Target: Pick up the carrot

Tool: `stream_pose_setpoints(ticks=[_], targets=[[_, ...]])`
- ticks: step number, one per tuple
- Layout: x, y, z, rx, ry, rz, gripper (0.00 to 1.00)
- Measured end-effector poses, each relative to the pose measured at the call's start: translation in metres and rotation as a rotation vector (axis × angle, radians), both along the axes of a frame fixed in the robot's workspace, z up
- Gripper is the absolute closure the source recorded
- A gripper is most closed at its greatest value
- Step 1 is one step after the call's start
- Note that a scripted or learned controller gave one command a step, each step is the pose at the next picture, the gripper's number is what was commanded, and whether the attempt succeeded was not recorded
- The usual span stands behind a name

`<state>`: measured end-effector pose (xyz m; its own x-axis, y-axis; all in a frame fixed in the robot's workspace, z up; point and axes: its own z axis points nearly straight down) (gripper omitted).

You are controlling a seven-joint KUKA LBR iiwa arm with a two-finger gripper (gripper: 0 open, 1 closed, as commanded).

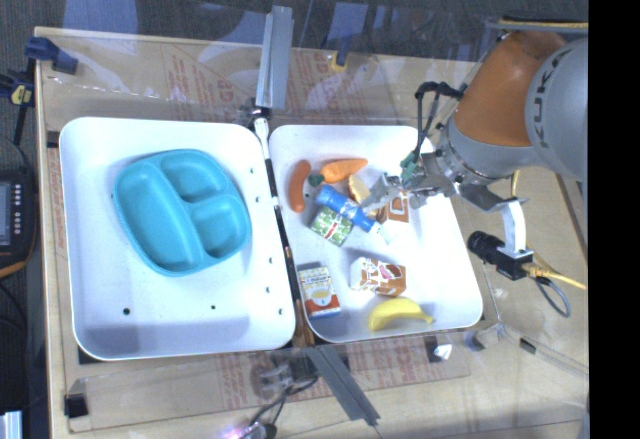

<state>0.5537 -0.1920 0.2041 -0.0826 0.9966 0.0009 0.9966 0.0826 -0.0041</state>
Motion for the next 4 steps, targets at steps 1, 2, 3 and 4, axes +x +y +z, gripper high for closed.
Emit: stream_pose_setpoints(ticks=[1, 2, 3, 4], targets=[[0.060, 0.015, -0.056, 0.000, -0.002, 0.123, 0.00], [0.107, 0.026, -0.101, -0.011, -0.026, 0.379, 0.00], [0.108, 0.025, -0.088, -0.016, -0.030, 0.382, 1.00], [0.108, 0.025, -0.088, -0.016, -0.030, 0.382, 0.00]])
